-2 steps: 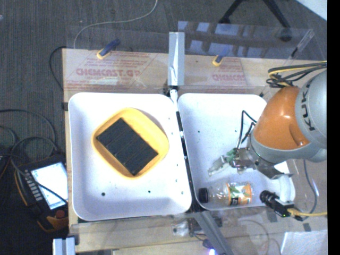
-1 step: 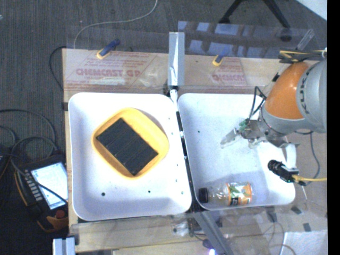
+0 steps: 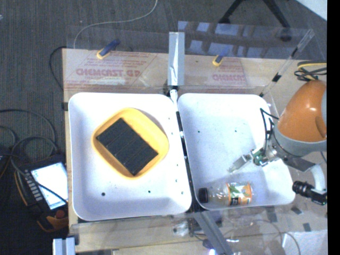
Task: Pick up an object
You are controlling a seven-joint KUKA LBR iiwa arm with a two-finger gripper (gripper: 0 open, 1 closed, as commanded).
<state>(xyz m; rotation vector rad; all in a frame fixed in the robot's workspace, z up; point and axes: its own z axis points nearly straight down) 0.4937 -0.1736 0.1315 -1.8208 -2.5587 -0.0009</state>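
One bottle (image 3: 227,193) in right bin (image 3: 212,116), lying w/ long axis left-right, cap left; just below gripper (image 3: 240,163), toward front wall. Gripper state: cannot tell.

Surface with two white bins

The surface (image 3: 119,74) (brownish, with faint reversed lettering along its 12 o'clock edge) carries a left bin (image 3: 85,142) at 9 o'clock and a right bin (image 3: 223,116) at 3 o'clock, touching along their shared rim, where a grey upright post (image 3: 175,60) stands.

Yellow dish (image 3: 157,129), black grid-patterned pad (image 3: 127,145)
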